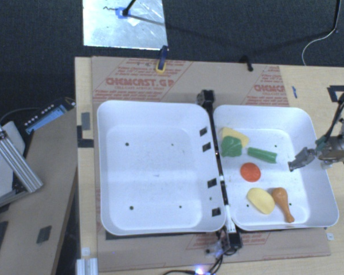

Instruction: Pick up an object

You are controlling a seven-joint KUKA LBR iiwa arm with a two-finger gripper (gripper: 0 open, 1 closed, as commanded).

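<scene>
The left shallow white plastic bin (pixel 155 165) sits just beside the right shallow white plastic bin (pixel 318 153), which serves as the landmark. In the right bin's upper left lie a pale yellow wedge-shaped block (pixel 236 136) touching a green leafy toy vegetable (pixel 231 147), with a green bar-shaped toy (pixel 262 154) beside them near the bin's middle, a flat red-orange disc (pixel 250 172) just below, and a yellow potato-like lump (pixel 260 200) touching a brown toy drumstick (pixel 283 203) toward its lower edge. At the bin's right rim hangs the grey two-finger gripper (pixel 300 159), apart from all the toys and holding none, though whether it is spread or closed is not clear.
</scene>
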